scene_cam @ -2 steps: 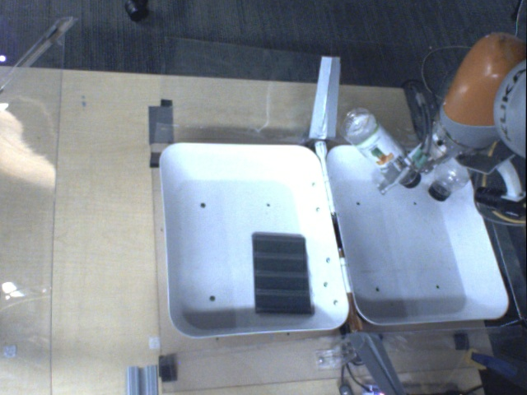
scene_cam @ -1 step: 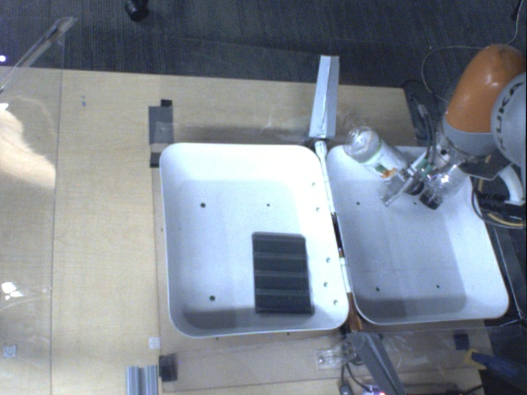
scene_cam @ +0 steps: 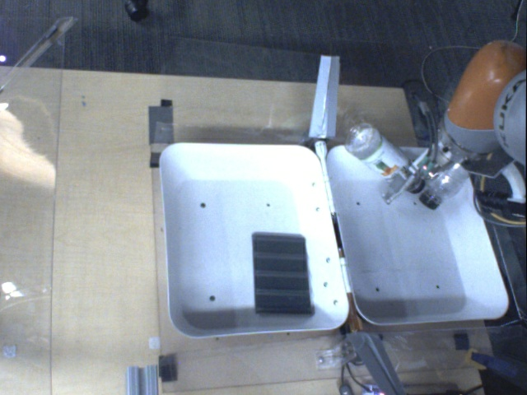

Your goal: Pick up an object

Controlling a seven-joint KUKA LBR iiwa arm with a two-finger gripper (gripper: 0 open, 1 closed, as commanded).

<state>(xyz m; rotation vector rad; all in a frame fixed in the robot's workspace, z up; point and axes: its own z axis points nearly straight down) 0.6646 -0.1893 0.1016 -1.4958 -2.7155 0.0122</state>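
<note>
Your gripper (scene_cam: 403,183) hangs low over the right bin's (scene_cam: 428,262) far corner, right beside a clear plastic bottle (scene_cam: 366,145) lying against the rim; whether the jaws are open, you cannot tell. A black ribbed block (scene_cam: 282,273) lies flat in the left bin (scene_cam: 214,188). Both bins sit on a pale wooden desk (scene_cam: 90,220) over dark carpet (scene_cam: 247,15).
</note>
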